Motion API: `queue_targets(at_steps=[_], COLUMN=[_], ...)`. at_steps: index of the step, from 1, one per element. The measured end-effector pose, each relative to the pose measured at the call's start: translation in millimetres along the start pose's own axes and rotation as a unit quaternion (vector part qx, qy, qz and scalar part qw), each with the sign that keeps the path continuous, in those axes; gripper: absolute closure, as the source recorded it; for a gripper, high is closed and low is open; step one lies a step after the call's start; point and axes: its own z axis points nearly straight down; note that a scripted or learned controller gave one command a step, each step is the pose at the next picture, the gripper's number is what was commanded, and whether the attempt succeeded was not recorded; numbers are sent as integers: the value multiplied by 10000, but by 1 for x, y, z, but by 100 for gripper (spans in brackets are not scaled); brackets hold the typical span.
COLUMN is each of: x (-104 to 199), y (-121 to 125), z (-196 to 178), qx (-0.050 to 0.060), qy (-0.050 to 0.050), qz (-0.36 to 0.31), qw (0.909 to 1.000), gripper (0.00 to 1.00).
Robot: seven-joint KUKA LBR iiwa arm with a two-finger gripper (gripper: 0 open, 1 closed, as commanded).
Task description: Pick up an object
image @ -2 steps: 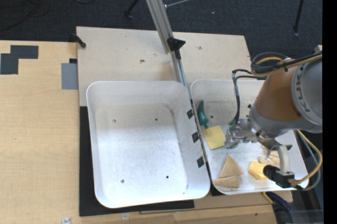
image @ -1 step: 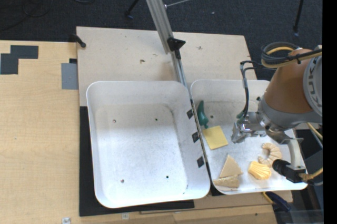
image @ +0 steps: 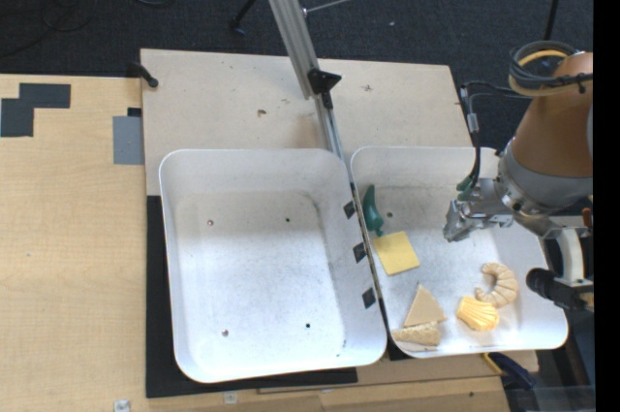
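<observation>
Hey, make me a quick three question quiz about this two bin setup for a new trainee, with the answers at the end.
1. True or false: the claw is over the left bin.
2. Which item lies closest to the divider between the bins? A) yellow square B) croissant-shaped piece C) yellow shell-like piece
3. Fill in: the tan wedge lies near the ______ edge of the right bin, as the camera sees it.

Key: 1 false, it is over the right bin. 2 A. 3 near (bottom) edge.
</observation>
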Motion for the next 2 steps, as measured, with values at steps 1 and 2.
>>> queue_targets(at_steps=[1, 2], x=[-3, 53], y=[2, 15], z=[-63, -56], qx=[-5, 28], qy=[0, 13], qz=[-4, -23], qw=[10000, 10000], gripper=[100, 100])
